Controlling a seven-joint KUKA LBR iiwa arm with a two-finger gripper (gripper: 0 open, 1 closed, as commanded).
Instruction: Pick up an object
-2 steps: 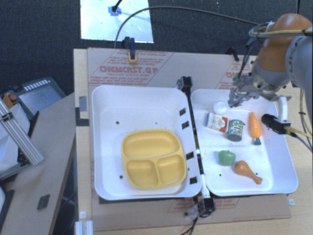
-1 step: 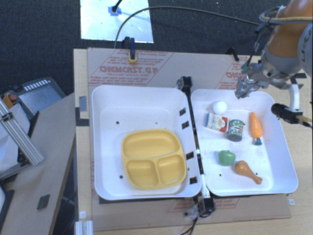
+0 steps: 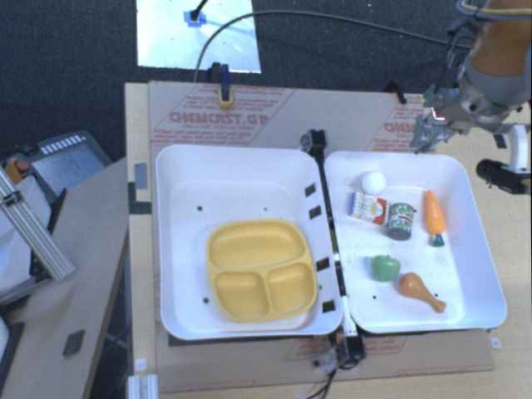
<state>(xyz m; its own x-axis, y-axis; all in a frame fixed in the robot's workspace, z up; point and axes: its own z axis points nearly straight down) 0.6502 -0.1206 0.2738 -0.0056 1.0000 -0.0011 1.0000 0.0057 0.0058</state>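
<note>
The right bin (image 3: 474, 248) holds a white ball (image 3: 373, 181), a small carton (image 3: 366, 208), a can (image 3: 401, 220), an orange carrot (image 3: 434, 214), a green pepper (image 3: 385, 267) and a toy drumstick (image 3: 421, 291). My gripper (image 3: 426, 133) hangs at the top right, above the far rim of the right bin, apart from all the objects. I see nothing between its fingers.
A yellow divided plate (image 3: 259, 268) lies in the left bin (image 3: 183, 223). A black clip strip (image 3: 326, 223) joins the bins. A yellow-blue clamp (image 3: 224, 86) sits on the cardboard behind the left bin. A grey device (image 3: 58, 169) stands at far left.
</note>
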